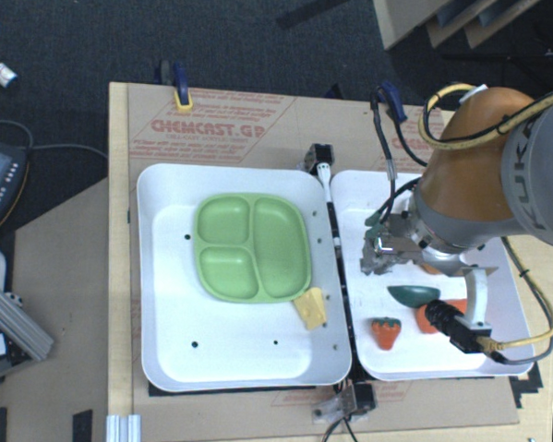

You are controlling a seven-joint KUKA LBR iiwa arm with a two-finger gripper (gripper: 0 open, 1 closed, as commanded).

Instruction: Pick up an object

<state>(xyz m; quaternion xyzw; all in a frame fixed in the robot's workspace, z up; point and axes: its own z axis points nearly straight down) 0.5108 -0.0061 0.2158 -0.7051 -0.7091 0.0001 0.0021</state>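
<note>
My gripper [378, 252] hangs low over the left part of the right bin [356, 194], under the grey wrist and orange band. A teal rounded object [411, 294] lies just to its right and nearer the front. A small red and orange toy vegetable [387, 332] sits near the bin's front edge. Beside the teal piece, an orange object [428, 318] is partly covered. In the left bin [153, 283] rests a green divided plate [253, 247], with a yellow wedge [312, 308] at its front right corner.
The two bins meet along a dark central seam [335, 255]. A brown board with red print [208, 124] lies under both. Cables and a blue clamp [390, 99] stand behind the right bin.
</note>
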